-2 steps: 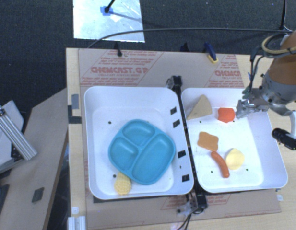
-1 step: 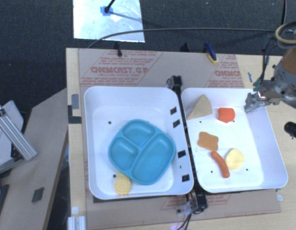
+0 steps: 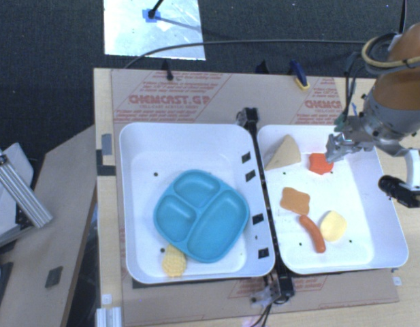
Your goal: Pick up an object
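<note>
We can read red letters on the brown board (image 3: 196, 94) that lies under the two white bins. Near the top left of the board, the big word says "CHEMCAST" and after it come letters that look like "GP". Above and below that big word are lines of small red print, too tiny for us to read. At the top right of the board (image 3: 323, 101) we see the same red word again, but just its start, "CHEMC", shows. The other things we see have no words or numbers on them.
</note>
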`<state>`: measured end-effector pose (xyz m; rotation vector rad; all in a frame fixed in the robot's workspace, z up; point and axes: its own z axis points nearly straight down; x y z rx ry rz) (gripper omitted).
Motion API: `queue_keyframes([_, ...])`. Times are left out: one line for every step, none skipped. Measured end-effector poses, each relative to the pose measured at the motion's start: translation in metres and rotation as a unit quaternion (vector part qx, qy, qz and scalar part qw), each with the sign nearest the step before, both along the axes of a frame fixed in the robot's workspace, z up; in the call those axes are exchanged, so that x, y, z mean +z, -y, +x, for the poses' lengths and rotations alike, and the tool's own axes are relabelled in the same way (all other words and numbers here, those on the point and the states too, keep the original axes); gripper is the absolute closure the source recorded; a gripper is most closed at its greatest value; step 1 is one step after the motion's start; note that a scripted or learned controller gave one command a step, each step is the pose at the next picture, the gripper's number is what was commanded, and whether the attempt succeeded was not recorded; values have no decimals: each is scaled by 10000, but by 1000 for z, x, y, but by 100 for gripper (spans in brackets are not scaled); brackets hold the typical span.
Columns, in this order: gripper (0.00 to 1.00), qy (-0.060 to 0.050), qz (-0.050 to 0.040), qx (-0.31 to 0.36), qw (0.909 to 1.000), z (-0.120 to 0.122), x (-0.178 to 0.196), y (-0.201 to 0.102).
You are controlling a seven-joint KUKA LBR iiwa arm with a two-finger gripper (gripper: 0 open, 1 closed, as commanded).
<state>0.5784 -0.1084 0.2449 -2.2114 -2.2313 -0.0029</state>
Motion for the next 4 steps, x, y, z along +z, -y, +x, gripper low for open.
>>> queue_keyframes([100, -4, 1, 6, 10000, -5, -4, -58])
queue_keyframes([100, 9, -1, 5, 10000, 10, -3, -106])
queue_keyframes([100, 10, 1, 6, 10000, 17, 2, -158])
queue_keyframes([100, 6, -1, -1, 10000, 19, 0, -203])
